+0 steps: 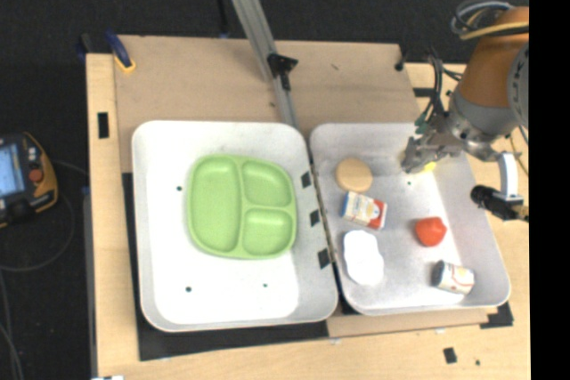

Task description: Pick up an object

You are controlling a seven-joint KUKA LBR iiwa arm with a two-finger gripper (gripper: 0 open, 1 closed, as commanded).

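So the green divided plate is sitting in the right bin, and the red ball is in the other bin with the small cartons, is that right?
Not quite. The camera view shows the green divided plate in the left bin, not the right one. The rest holds: the red ball lies in the other bin with the small cartons.

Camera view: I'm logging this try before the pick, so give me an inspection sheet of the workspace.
Surface: wooden bench bearing two white bins, left bin and right bin.
Job's things: in the right bin, tan round block, small carton, white object, red object, small can, all lying apart.
Clutter: green divided plate in the left bin.
Grippers: gripper over the right bin's far edge, nothing seen in it.
Cables: looped at the arm's wrist.
Surroundings: slanted metal rail; handheld controller at left.
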